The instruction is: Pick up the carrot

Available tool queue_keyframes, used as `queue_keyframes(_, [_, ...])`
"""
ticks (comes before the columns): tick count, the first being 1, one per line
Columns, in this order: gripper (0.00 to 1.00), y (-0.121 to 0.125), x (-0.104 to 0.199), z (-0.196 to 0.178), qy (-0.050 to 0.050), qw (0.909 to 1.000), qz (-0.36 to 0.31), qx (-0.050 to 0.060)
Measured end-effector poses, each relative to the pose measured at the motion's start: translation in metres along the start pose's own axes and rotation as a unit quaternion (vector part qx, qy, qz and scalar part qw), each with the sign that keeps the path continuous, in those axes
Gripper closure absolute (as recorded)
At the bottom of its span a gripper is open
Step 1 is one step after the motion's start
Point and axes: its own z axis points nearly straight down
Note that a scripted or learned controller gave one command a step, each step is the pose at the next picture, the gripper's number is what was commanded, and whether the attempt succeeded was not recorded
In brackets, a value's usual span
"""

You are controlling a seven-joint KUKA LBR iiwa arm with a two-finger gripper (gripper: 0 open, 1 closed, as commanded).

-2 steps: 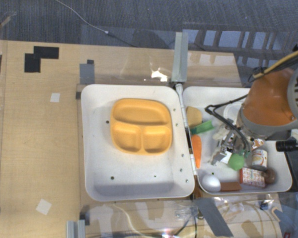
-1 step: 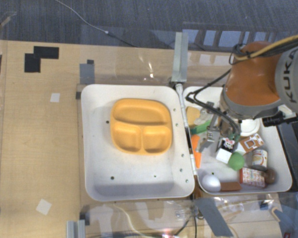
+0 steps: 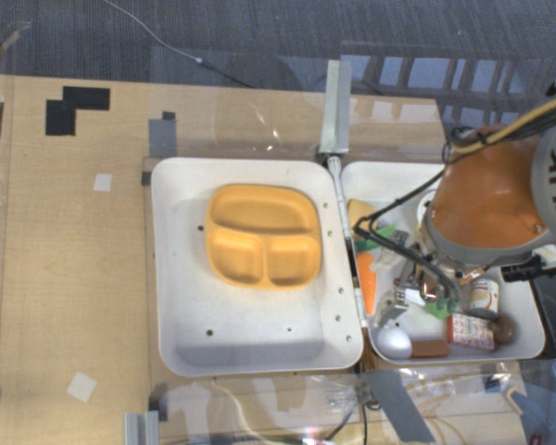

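Slim orange carrot (image 3: pixel 367 284) lies along left wall of right-hand white bin (image 3: pixel 535 341), lower right of frame, not lifted. Metal two-finger gripper (image 3: pixel 400 301) hovers just right of it, grip state cannot tell. Pick not yet done; grasp and lift remain, by my judgement. Yellow divided tray (image 3: pixel 263 235) sits in left white bin (image 3: pixel 181 276).

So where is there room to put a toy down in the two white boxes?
The left bin has bare floor all around the yellow divided plate, widest along its near edge and left side. The right bin is crowded: the carrot, a silver spoon, a small bottle and the arm's end effector take up most of it.
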Motion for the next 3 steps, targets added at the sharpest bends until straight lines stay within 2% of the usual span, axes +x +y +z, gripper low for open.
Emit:
queue_keyframes(1, [0.0,-0.076,-0.019,0.063,-0.009,0.9999,0.01,0.001])
queue_keyframes(2, [0.0,-0.045,-0.099,0.094,-0.007,0.997,-0.078,0.0])
queue_keyframes(3, [0.0,0.01,-0.036,-0.003,-0.005,0.9658,-0.259,0.0])
